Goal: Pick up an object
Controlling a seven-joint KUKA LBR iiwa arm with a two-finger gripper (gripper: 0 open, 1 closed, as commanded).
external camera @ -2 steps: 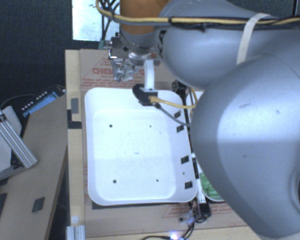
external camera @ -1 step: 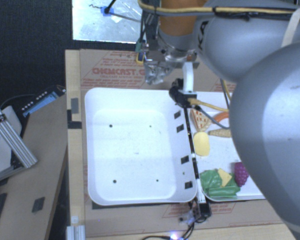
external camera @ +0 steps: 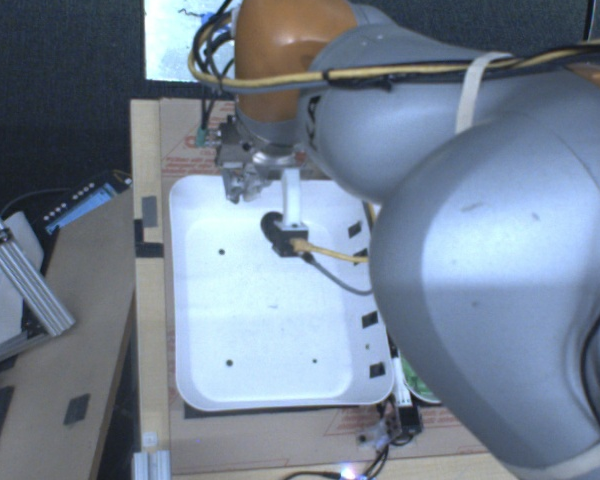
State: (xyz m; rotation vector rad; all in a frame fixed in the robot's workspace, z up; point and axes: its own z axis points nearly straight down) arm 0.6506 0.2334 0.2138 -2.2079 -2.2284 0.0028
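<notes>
The gripper (external camera: 248, 190) hangs over the white bin's (external camera: 210, 368) far edge — whether it is open or closed, I cannot tell — no object lies beneath.

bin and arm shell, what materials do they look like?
Bin: looks like white moulded plastic, smooth and semi-matte, with rounded corners, a rolled rim and small dark holes in the floor. Arm: grey shell with a soft sheen and broad highlights, likely painted metal or plastic; the look leaves it open. Orange band: glossy, same kind of shell.
</notes>
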